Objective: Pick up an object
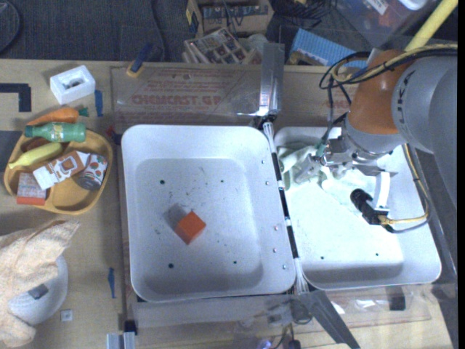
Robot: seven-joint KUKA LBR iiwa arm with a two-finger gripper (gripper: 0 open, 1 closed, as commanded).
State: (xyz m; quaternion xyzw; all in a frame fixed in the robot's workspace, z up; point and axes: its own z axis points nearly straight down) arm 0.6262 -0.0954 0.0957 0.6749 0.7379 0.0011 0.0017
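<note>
Below: orange block [191, 227] in left bin [145, 151] | carpet [87, 13] behind bench

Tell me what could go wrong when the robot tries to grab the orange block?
The gripper is over the right bin, but the orange block lies in the left bin. The arm must cross the raised rims between the bins and might bump them. Something pale and crumpled sits right by the gripper, so it could grab or snag that instead. The block also lies turned at an angle, so the fingers might slip off its corners.
</note>
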